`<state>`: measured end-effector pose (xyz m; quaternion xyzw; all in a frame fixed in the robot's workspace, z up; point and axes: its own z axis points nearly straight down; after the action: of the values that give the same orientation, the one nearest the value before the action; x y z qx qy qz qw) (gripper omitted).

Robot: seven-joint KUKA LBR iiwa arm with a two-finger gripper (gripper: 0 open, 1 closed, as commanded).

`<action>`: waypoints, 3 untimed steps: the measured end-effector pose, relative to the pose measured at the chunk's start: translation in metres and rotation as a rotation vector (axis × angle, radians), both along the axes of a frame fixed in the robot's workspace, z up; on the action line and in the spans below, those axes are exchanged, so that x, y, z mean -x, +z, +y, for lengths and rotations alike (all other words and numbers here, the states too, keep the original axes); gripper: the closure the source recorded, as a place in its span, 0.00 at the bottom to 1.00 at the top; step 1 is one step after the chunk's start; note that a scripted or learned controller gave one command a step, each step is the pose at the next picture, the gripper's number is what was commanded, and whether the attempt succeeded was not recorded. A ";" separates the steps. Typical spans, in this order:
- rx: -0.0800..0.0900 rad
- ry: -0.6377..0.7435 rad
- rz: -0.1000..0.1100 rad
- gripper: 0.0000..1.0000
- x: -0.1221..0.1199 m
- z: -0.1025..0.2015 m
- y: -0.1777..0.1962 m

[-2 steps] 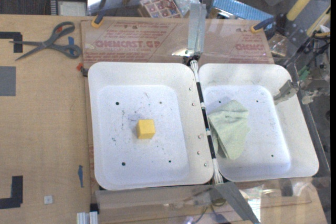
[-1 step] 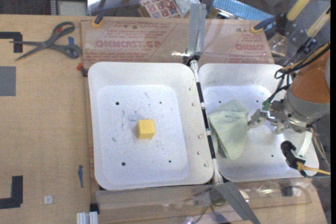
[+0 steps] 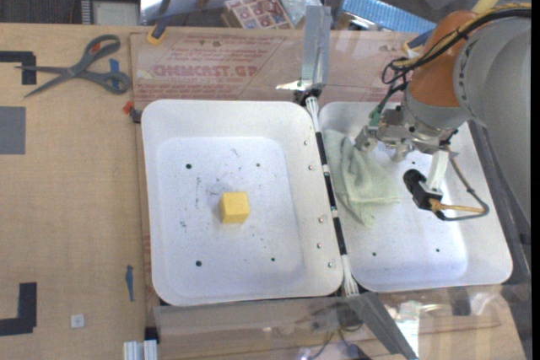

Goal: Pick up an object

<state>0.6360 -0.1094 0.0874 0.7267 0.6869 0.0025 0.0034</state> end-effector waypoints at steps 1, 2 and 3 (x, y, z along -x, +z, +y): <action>0.003 0.291 -0.001 0.00 0.049 0.014 0.000; 0.003 0.288 -0.002 1.00 0.048 0.013 0.008; 0.000 0.264 0.012 1.00 -0.025 0.068 0.094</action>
<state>0.6605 -0.0417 0.1818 0.6300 0.7766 -0.0016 -0.0009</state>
